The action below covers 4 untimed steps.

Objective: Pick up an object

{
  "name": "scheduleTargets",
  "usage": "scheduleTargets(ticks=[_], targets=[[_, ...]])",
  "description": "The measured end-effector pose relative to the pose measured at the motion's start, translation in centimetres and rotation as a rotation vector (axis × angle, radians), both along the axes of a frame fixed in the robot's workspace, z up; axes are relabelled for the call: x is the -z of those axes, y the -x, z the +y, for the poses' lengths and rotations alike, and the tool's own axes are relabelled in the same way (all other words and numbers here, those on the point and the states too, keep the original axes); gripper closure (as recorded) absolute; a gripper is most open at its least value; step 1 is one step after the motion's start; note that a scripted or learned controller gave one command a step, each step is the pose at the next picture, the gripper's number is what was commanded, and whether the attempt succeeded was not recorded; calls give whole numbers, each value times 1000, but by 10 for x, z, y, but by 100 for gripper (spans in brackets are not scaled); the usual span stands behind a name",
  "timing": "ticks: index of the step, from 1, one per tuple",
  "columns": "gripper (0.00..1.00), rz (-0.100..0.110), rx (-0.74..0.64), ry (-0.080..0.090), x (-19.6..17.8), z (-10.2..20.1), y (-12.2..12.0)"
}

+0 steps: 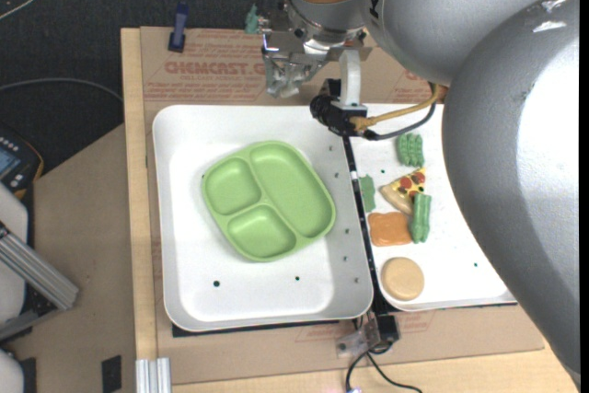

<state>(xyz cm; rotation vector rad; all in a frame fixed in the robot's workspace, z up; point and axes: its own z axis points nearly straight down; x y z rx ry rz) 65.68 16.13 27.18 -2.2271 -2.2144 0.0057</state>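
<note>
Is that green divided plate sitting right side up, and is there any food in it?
Right side up and empty: the green plate lies flat in the left bin, its three compartments facing up, all bare green.

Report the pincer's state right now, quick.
Pincer: cannot be told from this view; it sits above the far edge of the left shallow white bin, nothing visible between its tips.

A cardboard sheet (212, 60) with red lettering lies under the two bins (175, 198) (the print partly hidden). A blue clip (179, 28) sits at its far left corner. Black cables (28, 87) loop over the dark floor.
</note>
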Motion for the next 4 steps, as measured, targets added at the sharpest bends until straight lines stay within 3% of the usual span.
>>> scheduleTargets(ticks=[1, 2, 3, 4], targets=[[100, -4, -11, -3, 35, 65, -9], [100, -25, -8, -8, -208, 63, -2], [100, 4, -3, 1, -112, 39, -7], [100, 10, -5, 2, 6, 44, -8]])
